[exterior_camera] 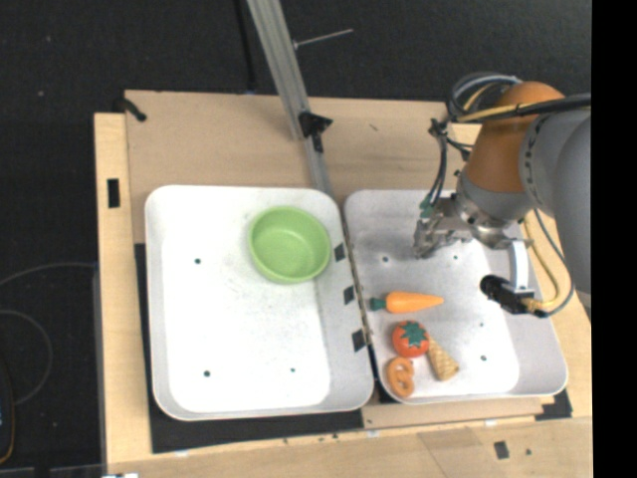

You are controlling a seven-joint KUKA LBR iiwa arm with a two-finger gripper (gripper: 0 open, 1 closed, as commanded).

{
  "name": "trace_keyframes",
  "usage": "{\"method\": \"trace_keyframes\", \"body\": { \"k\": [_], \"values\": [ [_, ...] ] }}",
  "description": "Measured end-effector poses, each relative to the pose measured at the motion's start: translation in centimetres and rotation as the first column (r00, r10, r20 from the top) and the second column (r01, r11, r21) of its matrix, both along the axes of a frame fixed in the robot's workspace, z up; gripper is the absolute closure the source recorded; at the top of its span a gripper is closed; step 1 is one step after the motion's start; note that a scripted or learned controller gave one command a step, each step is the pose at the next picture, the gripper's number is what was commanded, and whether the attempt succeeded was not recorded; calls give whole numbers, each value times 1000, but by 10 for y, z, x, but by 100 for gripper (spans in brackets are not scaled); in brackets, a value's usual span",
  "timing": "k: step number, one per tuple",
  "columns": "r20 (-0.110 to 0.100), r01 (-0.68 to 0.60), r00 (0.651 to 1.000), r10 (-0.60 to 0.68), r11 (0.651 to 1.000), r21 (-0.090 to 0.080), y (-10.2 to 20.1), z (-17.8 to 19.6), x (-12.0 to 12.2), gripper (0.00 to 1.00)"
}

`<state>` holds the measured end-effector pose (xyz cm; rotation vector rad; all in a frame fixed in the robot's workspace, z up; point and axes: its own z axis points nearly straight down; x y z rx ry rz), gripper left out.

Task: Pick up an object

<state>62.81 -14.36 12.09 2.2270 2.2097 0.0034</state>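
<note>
In the right bin (528, 366) lie an orange toy carrot (410, 303), a red tomato (410, 339), a tan cone-shaped piece (443, 360) and a small orange pretzel-like piece (399, 375), all near the bin's front left. My gripper (430, 239) hangs over the back part of the same bin, above and slightly right of the carrot, apart from it. Nothing shows between its fingers. A green bowl (290, 245) sits in the left bin (199, 366) at its back right.
A grey metal post (284, 63) rises slantwise behind the bins. The arm's orange band (508, 137) and cables lie over the right bin's back right. A black fitting (508, 295) juts out at the right of the bin.
</note>
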Motion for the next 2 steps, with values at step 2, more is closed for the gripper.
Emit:
{"method": "trace_keyframes", "body": {
  "k": [2],
  "values": [
    [1,-6,1000,6,1000,0,-1,89,-1,100]
  ]
}}
